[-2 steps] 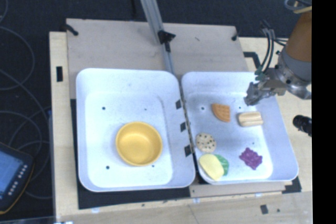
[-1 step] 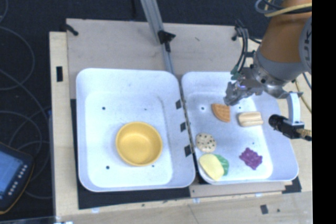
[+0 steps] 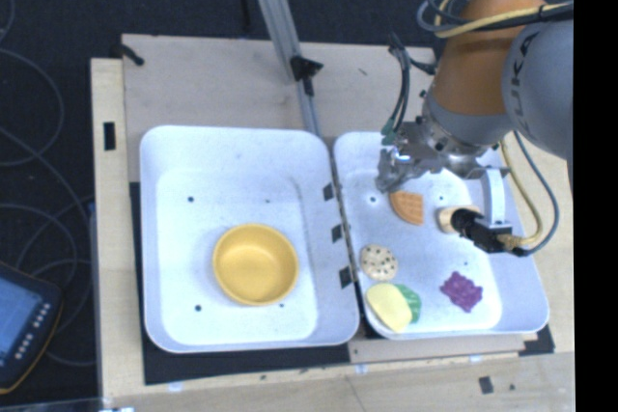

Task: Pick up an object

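Inspector: Margins?
Assessor: Shallow white left bin (image 3: 174, 207) has broad open floor around a round yellow plastic bowl (image 3: 255, 262). Shallow white right bin (image 3: 521, 304) is tighter: two-finger metal gripper (image 3: 389, 171) near its far-left corner.
Inspector: Contents?
Assessor: Orange wedge-shaped piece (image 3: 408, 206) just beside the gripper, yellow-green fruit (image 3: 393, 305), purple grape cluster (image 3: 461, 290), speckled round cookie (image 3: 378, 260). Finger state: cannot tell.

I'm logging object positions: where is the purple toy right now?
The purple toy lies in the right bin, near its front right corner, right of the yellow-green item and below the gripper.
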Controlling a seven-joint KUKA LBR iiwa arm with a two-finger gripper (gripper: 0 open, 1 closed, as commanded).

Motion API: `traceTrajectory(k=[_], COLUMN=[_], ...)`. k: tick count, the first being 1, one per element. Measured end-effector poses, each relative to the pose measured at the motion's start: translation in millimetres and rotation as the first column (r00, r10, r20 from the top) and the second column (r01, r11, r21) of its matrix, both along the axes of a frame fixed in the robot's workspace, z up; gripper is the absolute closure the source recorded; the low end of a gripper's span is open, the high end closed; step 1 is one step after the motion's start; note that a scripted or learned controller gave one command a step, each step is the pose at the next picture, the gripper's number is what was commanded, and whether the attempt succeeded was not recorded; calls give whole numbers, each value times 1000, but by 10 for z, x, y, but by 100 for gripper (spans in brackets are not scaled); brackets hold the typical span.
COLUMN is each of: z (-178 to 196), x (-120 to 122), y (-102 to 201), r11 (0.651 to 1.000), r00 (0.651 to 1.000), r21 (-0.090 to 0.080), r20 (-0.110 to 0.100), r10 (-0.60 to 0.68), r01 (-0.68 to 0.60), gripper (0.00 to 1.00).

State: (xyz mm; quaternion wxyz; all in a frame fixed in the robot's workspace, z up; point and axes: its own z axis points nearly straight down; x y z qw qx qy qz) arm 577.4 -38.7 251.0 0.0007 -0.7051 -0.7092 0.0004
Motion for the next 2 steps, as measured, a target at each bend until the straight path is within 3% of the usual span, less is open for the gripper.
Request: traceTrajectory(k=[2], z=[75], x=[276], y=[1140], r11=[1000], r00=[1000], r21=[1], r20=[3], r10=[2], r01=[-2], gripper=[100])
